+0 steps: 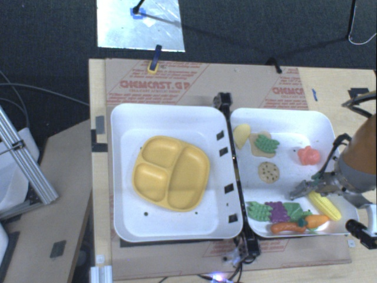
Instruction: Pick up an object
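- My gripper point(300, 189) hung low inside the right bin point(321, 121), reaching leftward from my wrist at the bin's right side; I could not tell how my jaws stood, and nothing showed plainly between them.
- Just right of and below my tip lay a yellow corn cob point(324, 206), slanted, near the bin's front right corner.
- Along the front wall sat a carrot point(297, 224), a purple grape bunch point(277, 210) and a green leafy piece point(257, 209), all close together.
- To my left, in the bin's middle, lay a round speckled cookie point(268, 171).
- Farther back were a pink toy point(308, 155), a tan slice topped with green point(264, 143) and a yellow lemon-like piece point(241, 134) against the left wall.
- The left bin point(126, 158) held a yellow divided plate point(171, 172) with three compartments.
- Both bins rested on a cardboard sheet point(177, 81) printed in red.
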